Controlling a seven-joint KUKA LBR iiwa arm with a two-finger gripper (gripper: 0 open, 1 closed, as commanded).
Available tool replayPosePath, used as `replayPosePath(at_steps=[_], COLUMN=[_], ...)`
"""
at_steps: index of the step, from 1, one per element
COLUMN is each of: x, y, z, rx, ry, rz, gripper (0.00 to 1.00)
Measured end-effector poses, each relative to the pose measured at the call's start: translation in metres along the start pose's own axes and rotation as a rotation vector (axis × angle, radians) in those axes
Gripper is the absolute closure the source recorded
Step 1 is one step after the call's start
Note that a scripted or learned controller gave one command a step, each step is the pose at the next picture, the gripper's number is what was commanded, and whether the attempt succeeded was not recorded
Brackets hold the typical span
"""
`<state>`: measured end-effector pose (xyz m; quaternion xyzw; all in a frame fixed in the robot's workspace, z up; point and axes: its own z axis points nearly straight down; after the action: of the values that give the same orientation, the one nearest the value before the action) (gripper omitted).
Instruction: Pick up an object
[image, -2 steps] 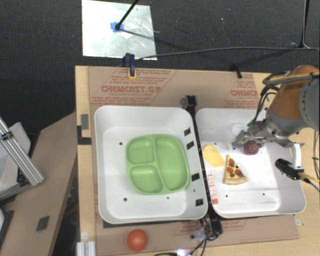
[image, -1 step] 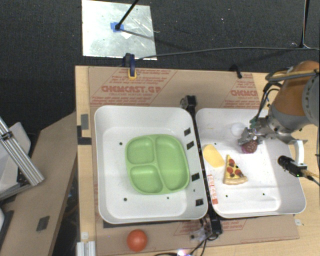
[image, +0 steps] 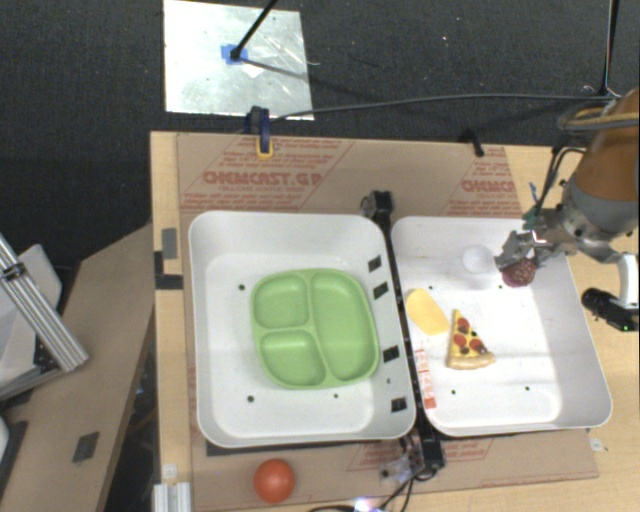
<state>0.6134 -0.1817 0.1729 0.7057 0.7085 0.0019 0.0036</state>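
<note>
My gripper (image: 519, 262) reaches in from the right over the far part of the right bin (image: 575, 400). A small dark red round object (image: 518, 273) sits between its fingertips, and the gripper is shut on it. A toy pizza slice (image: 466, 342) and a yellow oval piece (image: 427, 312) lie on the bin floor to the lower left of the gripper. A small pale round thing (image: 476, 260) lies just left of the gripper.
The left bin (image: 215, 300) holds a green divided plate (image: 313, 327). A red ball (image: 274, 479) rests on the cardboard in front of the bins. Black clips line the wall between the two bins. A metal frame stands at the far left.
</note>
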Motion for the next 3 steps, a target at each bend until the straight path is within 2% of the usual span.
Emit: replayPosePath(at_steps=[1,3], x=[-0.001,0.105], y=[0.002,0.005], z=[-0.052,-0.064], rx=[0.001,0.006], ry=[0.000,0.004], rz=[-0.001,-0.005], gripper=[1.00,1.00])
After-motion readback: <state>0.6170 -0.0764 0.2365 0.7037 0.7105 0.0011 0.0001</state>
